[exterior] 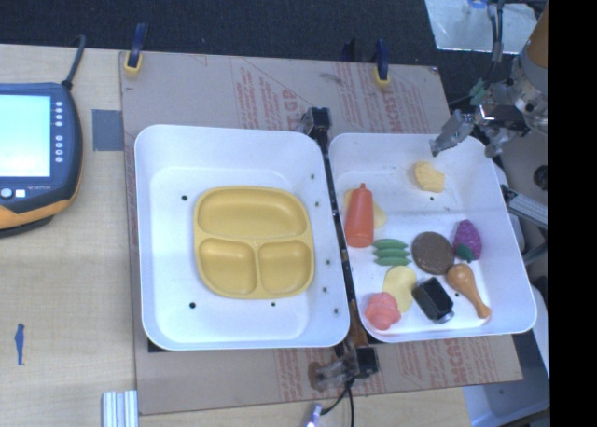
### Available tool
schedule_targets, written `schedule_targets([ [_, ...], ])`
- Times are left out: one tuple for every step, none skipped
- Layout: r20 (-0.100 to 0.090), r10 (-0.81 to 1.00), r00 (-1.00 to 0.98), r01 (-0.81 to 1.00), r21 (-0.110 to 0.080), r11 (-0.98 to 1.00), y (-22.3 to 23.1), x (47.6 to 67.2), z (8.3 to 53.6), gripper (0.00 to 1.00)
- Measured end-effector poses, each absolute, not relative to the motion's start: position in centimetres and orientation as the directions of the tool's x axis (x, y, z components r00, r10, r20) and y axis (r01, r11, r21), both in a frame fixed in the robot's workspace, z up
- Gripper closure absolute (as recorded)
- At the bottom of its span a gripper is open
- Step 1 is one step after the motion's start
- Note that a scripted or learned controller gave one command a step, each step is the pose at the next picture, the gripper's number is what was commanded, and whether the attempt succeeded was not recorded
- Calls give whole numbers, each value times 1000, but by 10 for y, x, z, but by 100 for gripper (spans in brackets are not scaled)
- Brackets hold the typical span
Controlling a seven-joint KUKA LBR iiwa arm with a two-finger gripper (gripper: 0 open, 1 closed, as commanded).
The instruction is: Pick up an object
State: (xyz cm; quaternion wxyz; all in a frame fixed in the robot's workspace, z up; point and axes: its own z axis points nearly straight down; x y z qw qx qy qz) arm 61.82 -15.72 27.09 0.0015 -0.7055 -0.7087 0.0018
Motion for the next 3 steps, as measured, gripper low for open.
schedule_targets([
  [-1, 1000, -5, 1000, -7, 5, -176, 656, 184, 0],
  [0, 1000, -5, 1000, -7, 5, -186, 655, 90, 0],
  [0, 1000, -3, 1000, -2, 3, -212, 656, 92, 0],
])
